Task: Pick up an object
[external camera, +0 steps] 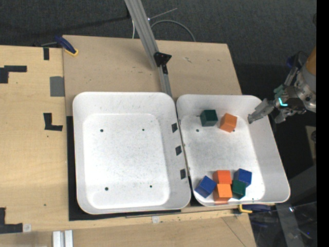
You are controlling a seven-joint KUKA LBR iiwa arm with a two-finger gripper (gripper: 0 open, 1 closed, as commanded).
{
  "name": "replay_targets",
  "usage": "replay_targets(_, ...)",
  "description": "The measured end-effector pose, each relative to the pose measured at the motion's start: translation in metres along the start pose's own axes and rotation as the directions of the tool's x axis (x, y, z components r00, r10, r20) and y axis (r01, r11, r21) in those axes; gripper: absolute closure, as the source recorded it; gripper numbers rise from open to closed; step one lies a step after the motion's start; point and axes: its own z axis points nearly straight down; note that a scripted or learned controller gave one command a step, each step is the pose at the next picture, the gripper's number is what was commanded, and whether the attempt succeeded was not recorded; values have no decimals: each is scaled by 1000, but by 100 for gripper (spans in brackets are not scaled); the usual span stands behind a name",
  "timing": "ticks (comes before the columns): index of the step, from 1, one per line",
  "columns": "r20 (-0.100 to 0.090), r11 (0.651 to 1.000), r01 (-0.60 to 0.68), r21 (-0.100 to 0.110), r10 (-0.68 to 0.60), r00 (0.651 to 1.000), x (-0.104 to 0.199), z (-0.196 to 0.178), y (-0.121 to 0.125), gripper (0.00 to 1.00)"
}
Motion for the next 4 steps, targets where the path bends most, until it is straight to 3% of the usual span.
replay_targets(1,1,1000,1,-4,-1,1000,0,-2,1,0)
replay_targets(3,0,1000,0,4,0,1000,0,127,1,0)
replay_targets(4,1,1000,0,1,0,1000,-5,173,4,0)
